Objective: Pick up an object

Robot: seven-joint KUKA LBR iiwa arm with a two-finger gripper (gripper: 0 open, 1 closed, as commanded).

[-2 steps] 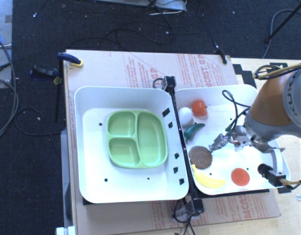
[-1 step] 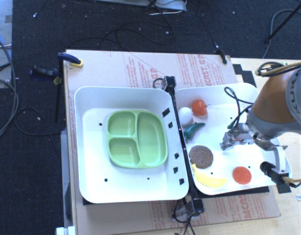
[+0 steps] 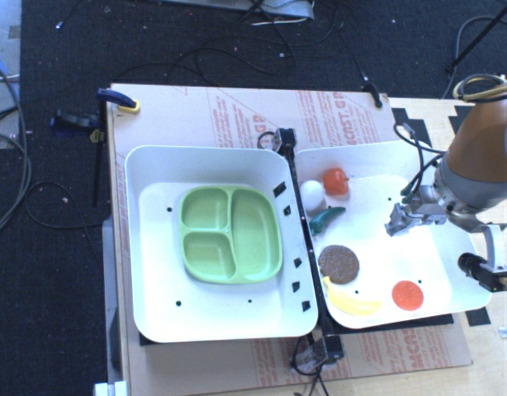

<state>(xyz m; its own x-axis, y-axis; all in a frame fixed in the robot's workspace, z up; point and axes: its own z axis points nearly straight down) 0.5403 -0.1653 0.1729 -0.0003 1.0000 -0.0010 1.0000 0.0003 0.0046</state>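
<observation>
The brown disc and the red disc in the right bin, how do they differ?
The brown disc looks larger and rough-surfaced; the red disc looks smaller and smooth. The brown disc lies near the bin's left wall, just above the yellow banana; the red disc lies farther right, toward the front edge. Both are round, lie flat in the right bin, and are apart from the gripper.

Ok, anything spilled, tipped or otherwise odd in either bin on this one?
Nothing stands out. The green tray lies flat in the left bin. In the right bin, the orange piece, white egg, teal piece, brown disc, banana and red disc lie loose but inside. The pincer is above bare floor.
</observation>
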